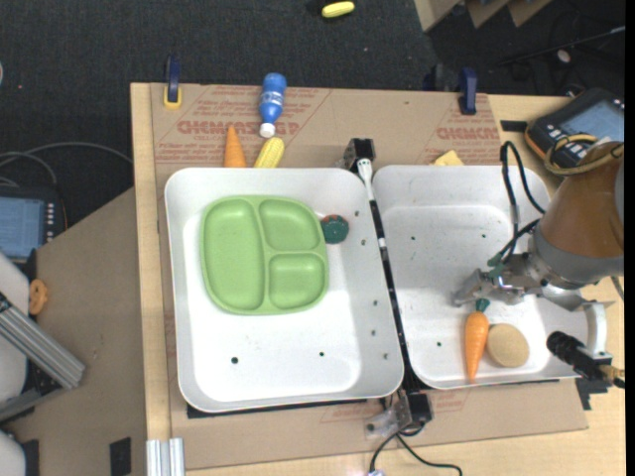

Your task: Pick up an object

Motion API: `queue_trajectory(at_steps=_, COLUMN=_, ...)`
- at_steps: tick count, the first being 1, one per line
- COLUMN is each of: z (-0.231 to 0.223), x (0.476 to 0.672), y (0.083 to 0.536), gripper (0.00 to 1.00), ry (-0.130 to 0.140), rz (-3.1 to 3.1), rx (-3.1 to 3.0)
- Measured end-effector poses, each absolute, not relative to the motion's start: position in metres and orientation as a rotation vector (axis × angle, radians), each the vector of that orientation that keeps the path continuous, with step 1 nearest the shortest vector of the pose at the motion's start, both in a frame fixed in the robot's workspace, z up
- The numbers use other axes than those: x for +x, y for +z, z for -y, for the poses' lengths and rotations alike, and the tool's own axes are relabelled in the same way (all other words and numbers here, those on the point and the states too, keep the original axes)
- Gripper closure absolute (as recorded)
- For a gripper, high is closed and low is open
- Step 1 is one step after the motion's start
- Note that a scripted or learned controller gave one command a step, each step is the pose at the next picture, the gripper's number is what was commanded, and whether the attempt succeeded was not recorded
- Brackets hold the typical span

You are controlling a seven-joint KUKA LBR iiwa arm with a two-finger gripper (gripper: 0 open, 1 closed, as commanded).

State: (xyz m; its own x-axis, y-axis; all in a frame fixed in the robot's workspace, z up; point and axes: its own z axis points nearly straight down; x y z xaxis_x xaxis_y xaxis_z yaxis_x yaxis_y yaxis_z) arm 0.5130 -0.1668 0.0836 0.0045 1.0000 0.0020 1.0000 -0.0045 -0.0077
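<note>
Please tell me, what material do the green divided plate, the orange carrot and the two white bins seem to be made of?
Green divided plate: likely matte plastic, uniform colour, soft moulded edges. Carrot: probably a plastic toy, smooth and evenly orange. White bins and: likely thin moulded plastic, slightly glossy, rounded corners.

You look down from one fixed camera above the bench (pixel 298 117), tilted so its far edge sits toward the top of your view. You're far enough back to see both white bins (pixel 198 365) whole, dark floor beyond the far edge, and the arm (pixel 585 216) entering from your right.
</note>
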Motion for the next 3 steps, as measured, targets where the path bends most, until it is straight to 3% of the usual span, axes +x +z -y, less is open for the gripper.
queue_trajectory(at_steps=1, z=0.099, x=0.477, y=0.084, gripper=0.0, ry=0.001, rz=2.22, rx=-2.211)
queue_trajectory(at_steps=2, z=0.103, x=0.48, y=0.095, gripper=1.0, ry=-0.001, rz=2.221, rx=-2.226)
queue_trajectory(at_steps=3, z=0.04, x=0.533, y=0.191, gripper=1.0, ry=-0.016, rz=2.238, rx=-2.218)
